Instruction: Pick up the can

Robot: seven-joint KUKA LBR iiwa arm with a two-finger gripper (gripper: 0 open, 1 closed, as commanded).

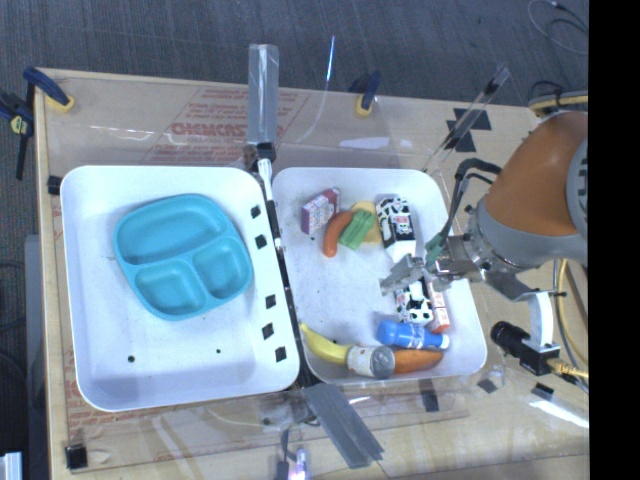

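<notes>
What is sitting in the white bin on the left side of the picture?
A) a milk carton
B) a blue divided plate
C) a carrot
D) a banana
B: the blue divided plate lies in the left bin, while the banana and the other toy foods are in the right bin.

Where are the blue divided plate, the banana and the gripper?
blue divided plate (183, 255): camera view, left bin, on the middle ridge between its compartments.
banana (322, 344): camera view, right bin's near edge, mid-body.
gripper (408, 280): camera view, right bin, between its fingertips.
</notes>
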